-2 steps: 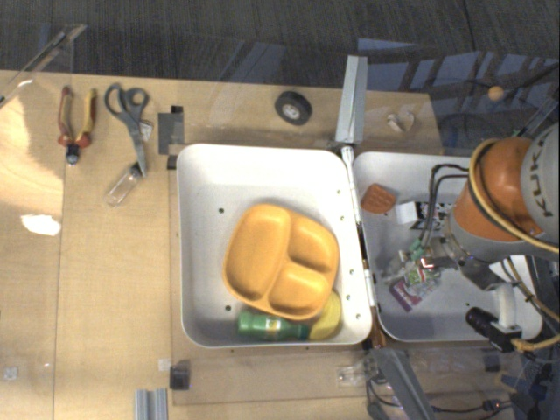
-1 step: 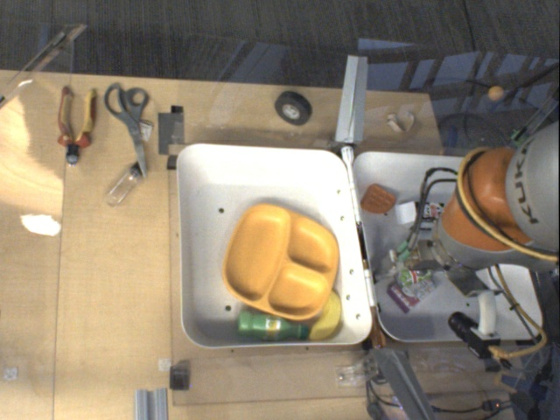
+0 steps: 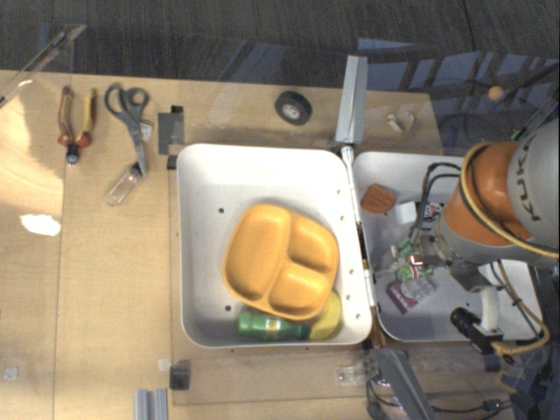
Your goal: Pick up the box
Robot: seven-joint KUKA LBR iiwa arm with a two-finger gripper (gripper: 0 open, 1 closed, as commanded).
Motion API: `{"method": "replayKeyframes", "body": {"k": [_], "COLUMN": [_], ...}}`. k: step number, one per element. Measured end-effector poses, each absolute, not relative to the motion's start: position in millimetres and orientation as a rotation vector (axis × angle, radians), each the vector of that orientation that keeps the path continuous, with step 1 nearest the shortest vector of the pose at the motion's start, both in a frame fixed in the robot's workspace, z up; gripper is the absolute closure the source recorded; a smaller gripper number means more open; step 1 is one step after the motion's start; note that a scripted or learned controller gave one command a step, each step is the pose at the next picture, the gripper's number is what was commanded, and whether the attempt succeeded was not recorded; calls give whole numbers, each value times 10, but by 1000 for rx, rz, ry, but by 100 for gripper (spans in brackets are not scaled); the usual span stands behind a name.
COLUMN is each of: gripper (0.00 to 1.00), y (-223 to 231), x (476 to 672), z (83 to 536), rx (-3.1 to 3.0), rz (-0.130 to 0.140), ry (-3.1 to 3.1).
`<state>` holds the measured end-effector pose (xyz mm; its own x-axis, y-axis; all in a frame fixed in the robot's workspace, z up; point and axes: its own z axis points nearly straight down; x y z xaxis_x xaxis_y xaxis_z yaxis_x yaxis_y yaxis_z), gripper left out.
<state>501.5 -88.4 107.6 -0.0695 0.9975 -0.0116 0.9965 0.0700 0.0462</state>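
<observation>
Saw the box (image 3: 400,298), small and dark purple, lying flat in the right bin (image 3: 516,332), just right of the yellow plate (image 3: 282,259) and about level with its lower edge. Judged the long axis slanted: one end low and toward the plate, the other higher and away from it. Could not make out a front face or label. Found the gripper (image 3: 424,256) right of the plate, level with its middle, just above the box and beside a green-and-white packet (image 3: 408,274). Could not tell its grip state, nor whether it touched the box. Noted a brown piece (image 3: 379,199) right of the plate's top edge and a green can (image 3: 267,325) tucked under the plate's lower rim.
</observation>
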Motion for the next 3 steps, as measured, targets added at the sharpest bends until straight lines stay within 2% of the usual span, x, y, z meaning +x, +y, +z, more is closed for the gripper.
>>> {"method": "replayKeyframes", "body": {"k": [1,2,3], "gripper": [100,100,0], "y": [-271,-1285,-1285], "x": [4898,4921,4921], "z": [1854,1720,1721], "rx": [2032,2001,2001], "rz": [7,3,3], "ry": [2390,2416,2416]}}
